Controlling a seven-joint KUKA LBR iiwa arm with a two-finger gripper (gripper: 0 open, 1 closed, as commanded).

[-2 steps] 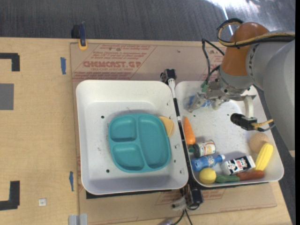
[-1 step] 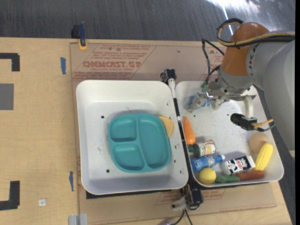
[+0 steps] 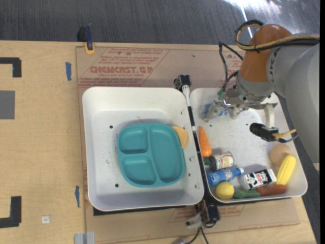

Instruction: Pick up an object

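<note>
White right bin, bare upper floor

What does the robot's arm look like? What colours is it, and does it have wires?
The arm is fat and round, mostly smooth light grey. Above its wrist sits a shiny orange band, like a ring. Thin black cables loop around the band and run down toward the gripper, which is a small cluster of silvery metal parts, with little bits of green and blue on it.
</note>
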